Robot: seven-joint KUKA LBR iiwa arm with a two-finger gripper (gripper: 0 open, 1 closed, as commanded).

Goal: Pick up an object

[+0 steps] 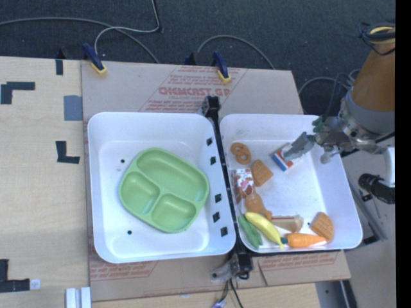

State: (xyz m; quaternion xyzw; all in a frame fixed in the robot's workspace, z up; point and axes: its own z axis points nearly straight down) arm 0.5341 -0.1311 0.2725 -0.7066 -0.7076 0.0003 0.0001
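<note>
Glossy plastic green plate (164, 189)

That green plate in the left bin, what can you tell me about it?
The green plate is a pale lime colour and looks like smooth plastic. It is roughly square with rounded corners and is split into three compartments: one large and two smaller. All three compartments look bare. It lies flat, face up, turned at a slant to the walls of the left bin, near the middle of the bin floor. Only the bin floor under it touches it; the toy food lies in the other bin.
</note>
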